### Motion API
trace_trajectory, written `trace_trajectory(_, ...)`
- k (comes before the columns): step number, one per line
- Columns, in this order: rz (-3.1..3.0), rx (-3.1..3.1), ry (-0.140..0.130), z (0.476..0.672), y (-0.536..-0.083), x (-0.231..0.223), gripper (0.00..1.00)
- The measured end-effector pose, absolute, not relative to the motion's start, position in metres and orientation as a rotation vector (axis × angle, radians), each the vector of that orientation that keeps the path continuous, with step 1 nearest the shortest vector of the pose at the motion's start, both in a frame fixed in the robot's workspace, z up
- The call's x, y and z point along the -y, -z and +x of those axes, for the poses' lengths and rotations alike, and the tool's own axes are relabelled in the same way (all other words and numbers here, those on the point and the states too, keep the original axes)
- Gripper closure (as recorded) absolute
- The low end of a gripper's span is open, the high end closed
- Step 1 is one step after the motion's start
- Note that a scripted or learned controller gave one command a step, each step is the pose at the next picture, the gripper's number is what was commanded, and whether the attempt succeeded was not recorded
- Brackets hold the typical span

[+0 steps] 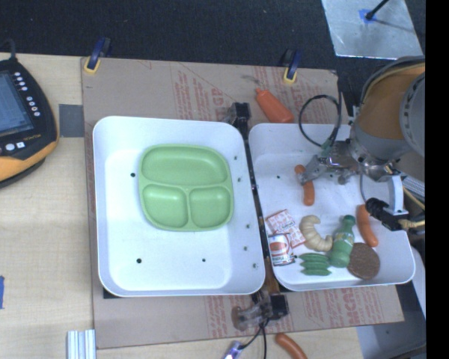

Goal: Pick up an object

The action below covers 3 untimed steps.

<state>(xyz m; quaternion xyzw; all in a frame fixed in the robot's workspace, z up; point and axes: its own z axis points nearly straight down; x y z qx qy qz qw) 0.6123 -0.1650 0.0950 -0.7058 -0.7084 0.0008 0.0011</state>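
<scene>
The arm (393, 118) is cut off at the right edge of the view and hides part of the right bin's (284, 144) far wall. The gripper (314, 169) is too small to resolve its finger spacing. A carrot (292, 345) is cut off by the bottom edge. Can (280, 249) label text is illegible.

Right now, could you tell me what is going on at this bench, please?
The grey arm reaches in from the right, and its gripper sits low in the right bin, just above a small orange sausage. Nothing can be seen between its fingers. More toy food lies toward the bin's near edge: a green bottle, a brown patty and a small can. The left bin holds a green divided plate.
</scene>
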Motion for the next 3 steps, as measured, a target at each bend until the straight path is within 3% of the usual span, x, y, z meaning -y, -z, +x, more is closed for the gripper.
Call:
trace_trajectory(1,-2.212,2.212,-0.012,0.637,-0.09,0.145,0.0)
trace_trajectory(2,-2.211,2.219,-0.01,0.638,-0.101,0.146,1.0)
trace_trajectory(3,-2.213,2.225,-0.004,0.567,-0.192,0.082,1.0)
